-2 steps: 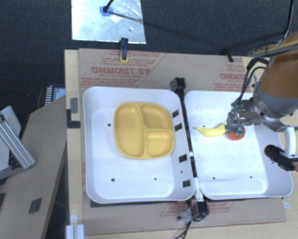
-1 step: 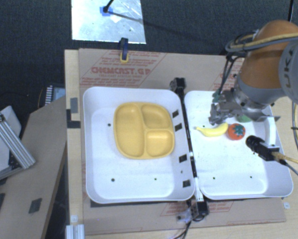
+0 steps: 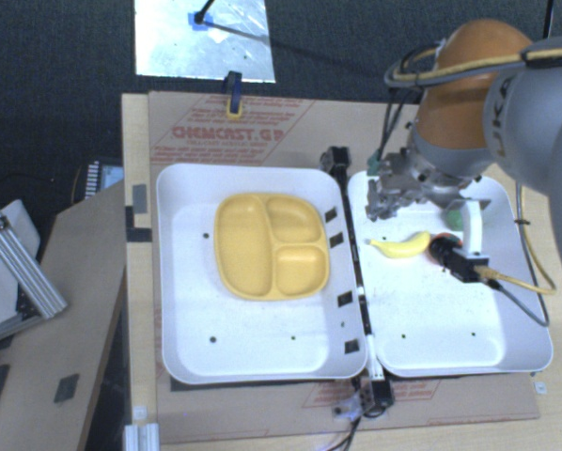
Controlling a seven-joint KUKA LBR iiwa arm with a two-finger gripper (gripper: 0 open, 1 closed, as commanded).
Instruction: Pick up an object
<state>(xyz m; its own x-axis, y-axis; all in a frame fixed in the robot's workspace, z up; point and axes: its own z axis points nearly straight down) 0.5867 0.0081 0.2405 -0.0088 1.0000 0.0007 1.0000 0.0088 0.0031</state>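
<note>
One camera looks down slantwise on both bins (image 3: 262,369).

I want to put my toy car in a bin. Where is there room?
The near part of the right bin, below the banana, is bare. So is the left bin's rim around the yellow divided plate. It is crowded at the right bin's top, where the gripper hangs by the banana.
</note>
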